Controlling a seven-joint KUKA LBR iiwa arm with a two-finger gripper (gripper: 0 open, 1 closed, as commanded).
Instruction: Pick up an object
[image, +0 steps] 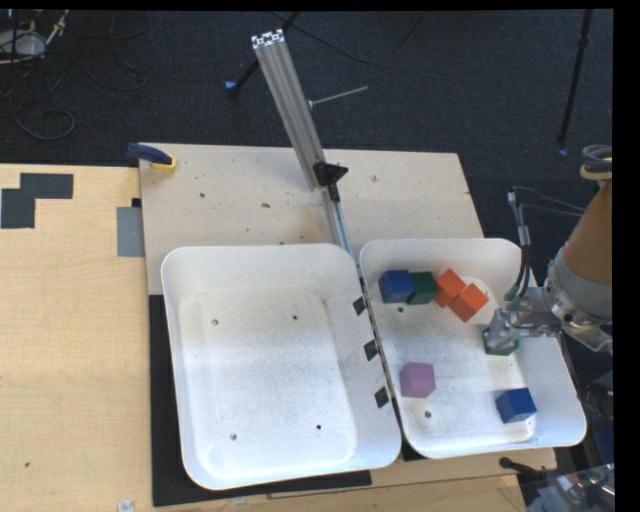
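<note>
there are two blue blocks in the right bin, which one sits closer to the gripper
The blue block near the bin's front right corner, just below the gripper. The other blue block sits across the bin, touching the green block.

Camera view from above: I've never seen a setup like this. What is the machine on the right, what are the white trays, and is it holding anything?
This single picture is taken from a camera fixed above a bench, looking down at a slant. The two white trays are shallow bins: the left bin and the right bin sit side by side. The grey and orange shape coming in from the right is a robot arm, moved by a program. At its tip is a claw, the part meant to grab things; it sits low over the right bin's right side. Its job is to pick up an object. In the right bin lie small blocks: a blue block, a green block and an orange block bunched near the back, a purple block in the middle, and another blue one near the front. No block is visible in the claw.
</note>
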